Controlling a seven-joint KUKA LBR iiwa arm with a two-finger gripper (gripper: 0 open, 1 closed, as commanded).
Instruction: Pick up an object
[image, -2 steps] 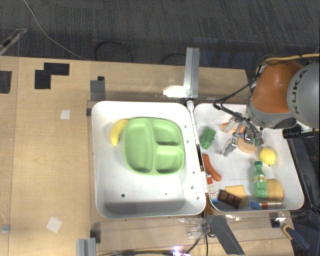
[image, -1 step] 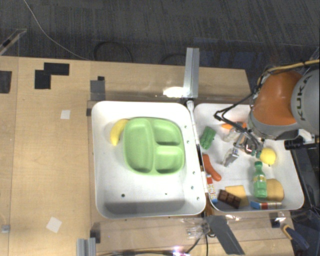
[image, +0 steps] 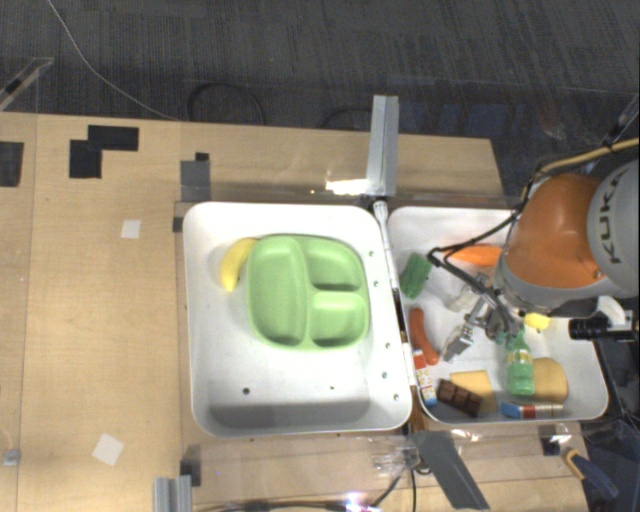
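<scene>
Pale wood worktop (image: 90, 330) carries two shallow white bins side by side, and I reach in from the right over the right bin (image: 600, 395). My claw (image: 468, 335) hangs low among the clutter there, its metal fingers angled down and toward the left; whether they are parted or closed I cannot tell, and I see nothing between them. Just to its left lies a small red-orange object (image: 422, 336), its long axis running roughly from the bin's far side to its near side, along the dividing wall. That piece looks like my nearest target, so I judge the coming move is a short shift leftward and down, with the fingers set across its narrow width. Nearer the front edge sit a dark brown block (image: 459, 396), a tan piece (image: 473, 381) and a green bottle (image: 518, 372). Farther out, the left bin (image: 215, 400) holds a green divided tray (image: 305, 290) with a yellow banana (image: 233, 264) touching its left edge.
</scene>
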